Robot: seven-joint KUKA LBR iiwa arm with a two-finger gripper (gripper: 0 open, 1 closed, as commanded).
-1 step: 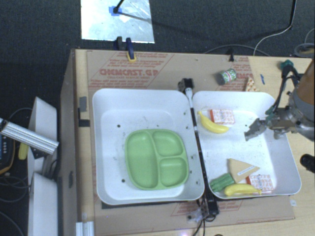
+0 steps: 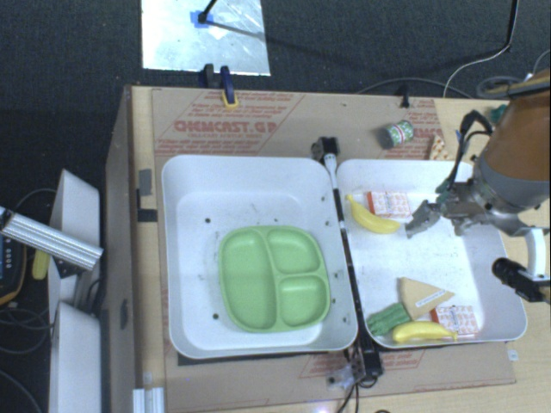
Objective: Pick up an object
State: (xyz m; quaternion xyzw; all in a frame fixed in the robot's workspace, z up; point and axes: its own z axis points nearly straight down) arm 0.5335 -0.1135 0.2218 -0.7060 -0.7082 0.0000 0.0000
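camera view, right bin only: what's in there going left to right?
Upper row: banana → red-and-white packet → gripper. Lower row: green item → second banana, cheese wedge above it → second red-and-white packet.

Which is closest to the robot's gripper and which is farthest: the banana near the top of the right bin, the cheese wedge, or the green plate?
From the gripper, in the camera view:
1. The upper banana, just left of it in the right bin.
2. The cheese wedge, lower in the same bin.
3. The green plate, over in the left bin.
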